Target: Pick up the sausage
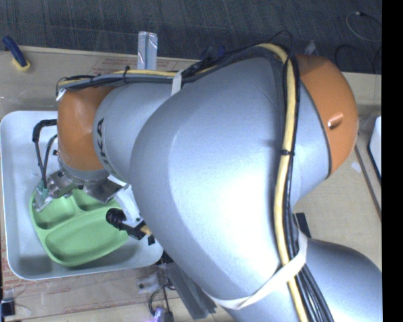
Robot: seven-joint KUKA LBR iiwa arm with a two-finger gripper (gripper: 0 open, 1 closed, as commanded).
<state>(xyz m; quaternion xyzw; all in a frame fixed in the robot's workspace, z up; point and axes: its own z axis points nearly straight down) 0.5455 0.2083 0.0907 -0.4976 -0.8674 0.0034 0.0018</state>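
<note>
**one arm, one tool, one green tray in the left bin**

closest to the camera, a single grey arm [215, 180] takes up the middle and right of the view. it shows two orange parts, a wide one at the upper right and a band above the wrist at the left.

below that band the one tool [54, 192] hangs low over the upper left corner of a green tray [80, 243]. the wrist covers the tool from above, so i cannot tell whether it is wide, narrow or holding anything.

there is one green tray, split by raised ridges into compartments, and the parts in view are plain green. it lies in the lower half of the left white bin [13, 180], close to the front wall.

where the sausage lies i cannot tell, as the arm covers much of the bin.

a thin white edge at the far right may be the second bin [375, 139]. both sit on one pale wooden desk [27, 79].

at the far edge of the desk are one short metal post [147, 49] and one blue and yellow object [15, 52], well apart from each other.
</note>
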